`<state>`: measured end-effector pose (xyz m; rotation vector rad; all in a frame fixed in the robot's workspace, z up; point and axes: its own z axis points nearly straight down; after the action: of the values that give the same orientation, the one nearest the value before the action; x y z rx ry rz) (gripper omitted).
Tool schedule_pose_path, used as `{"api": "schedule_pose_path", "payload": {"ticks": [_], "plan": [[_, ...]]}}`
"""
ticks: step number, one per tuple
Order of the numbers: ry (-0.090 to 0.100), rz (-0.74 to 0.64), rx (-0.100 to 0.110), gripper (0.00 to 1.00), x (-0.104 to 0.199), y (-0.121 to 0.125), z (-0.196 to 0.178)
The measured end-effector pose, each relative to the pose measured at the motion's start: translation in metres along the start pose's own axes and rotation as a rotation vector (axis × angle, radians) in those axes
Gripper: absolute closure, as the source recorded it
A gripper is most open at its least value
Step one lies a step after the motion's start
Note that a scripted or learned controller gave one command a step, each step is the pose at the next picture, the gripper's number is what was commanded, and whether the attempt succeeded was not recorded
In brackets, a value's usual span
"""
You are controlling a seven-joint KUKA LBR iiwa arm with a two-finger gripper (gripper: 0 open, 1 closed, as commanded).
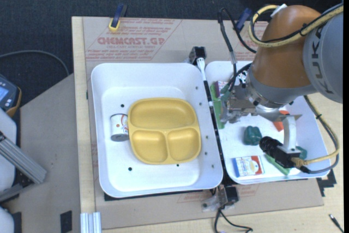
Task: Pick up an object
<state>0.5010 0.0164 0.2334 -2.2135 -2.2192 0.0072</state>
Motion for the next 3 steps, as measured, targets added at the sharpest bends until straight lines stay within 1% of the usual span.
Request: {"api": "schedule_pose_path", "payload": {"ticks": [1,2,3], "plan": [[-0.001,0.001,-0.001,1.0,0.015,-0.009,0.001],[-0.002,0.003,0.0,1.0,0.016,-0.006,0.019],[-0.002,0.003,-0.001,1.0,0.012,-0.016,0.019]]}}
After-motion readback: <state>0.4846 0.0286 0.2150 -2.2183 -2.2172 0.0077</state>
